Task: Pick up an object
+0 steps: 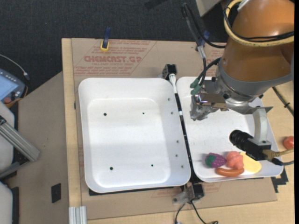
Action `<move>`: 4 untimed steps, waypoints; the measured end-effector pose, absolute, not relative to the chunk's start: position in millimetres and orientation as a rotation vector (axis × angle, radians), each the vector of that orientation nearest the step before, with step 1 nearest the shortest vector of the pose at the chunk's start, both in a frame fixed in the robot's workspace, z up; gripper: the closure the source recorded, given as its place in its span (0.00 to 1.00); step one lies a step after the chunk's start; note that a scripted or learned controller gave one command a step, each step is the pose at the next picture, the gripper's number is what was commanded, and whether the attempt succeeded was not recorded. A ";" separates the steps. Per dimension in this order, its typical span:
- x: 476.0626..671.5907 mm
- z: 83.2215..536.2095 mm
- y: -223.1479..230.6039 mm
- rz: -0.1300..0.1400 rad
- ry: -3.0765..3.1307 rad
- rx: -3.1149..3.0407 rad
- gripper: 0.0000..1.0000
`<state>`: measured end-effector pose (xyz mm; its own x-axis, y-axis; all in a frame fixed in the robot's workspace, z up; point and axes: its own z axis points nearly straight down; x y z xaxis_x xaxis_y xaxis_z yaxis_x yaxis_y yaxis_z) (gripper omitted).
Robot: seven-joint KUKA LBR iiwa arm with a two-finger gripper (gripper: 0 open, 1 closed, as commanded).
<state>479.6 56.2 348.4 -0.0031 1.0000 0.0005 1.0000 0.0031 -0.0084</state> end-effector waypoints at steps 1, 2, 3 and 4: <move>479.1 378.4 134.1 -0.007 -2.232 -2.213 1.00; 478.5 269.6 105.5 0.011 -2.214 -2.221 1.00; 479.5 342.1 176.8 -0.014 -2.232 -2.215 1.00; 488.7 333.8 189.1 -0.003 -2.224 -2.221 1.00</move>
